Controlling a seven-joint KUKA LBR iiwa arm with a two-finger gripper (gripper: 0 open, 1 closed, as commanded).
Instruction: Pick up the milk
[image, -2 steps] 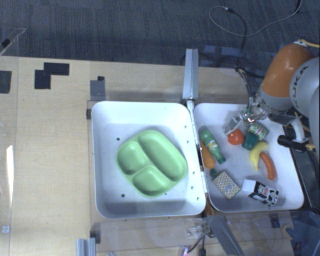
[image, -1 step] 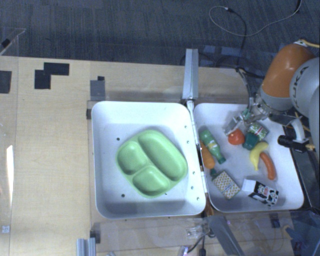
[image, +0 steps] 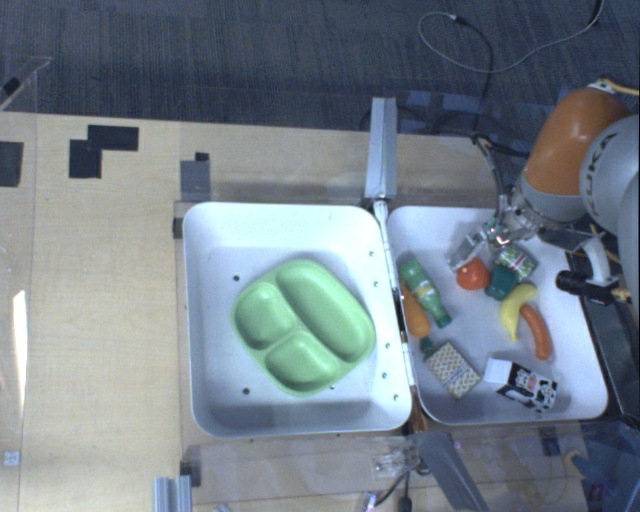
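Observation:
The milk (image: 522, 383) is a small white carton with black cow patches. It lies on its side near the front right corner of the right bin (image: 590, 400). My gripper (image: 487, 243) hangs over the back of that bin, well behind the milk and just above a red tomato (image: 472, 275). It is open and holds nothing. The grey arm with its orange band (image: 565, 145) reaches in from the right.
Around the tomato lie a teal can (image: 503, 279), a banana (image: 515, 305), an orange sausage (image: 537, 332), a green bottle (image: 424, 290) and a checkered box (image: 453, 368). The left bin (image: 215, 400) holds a green divided plate (image: 303, 325).

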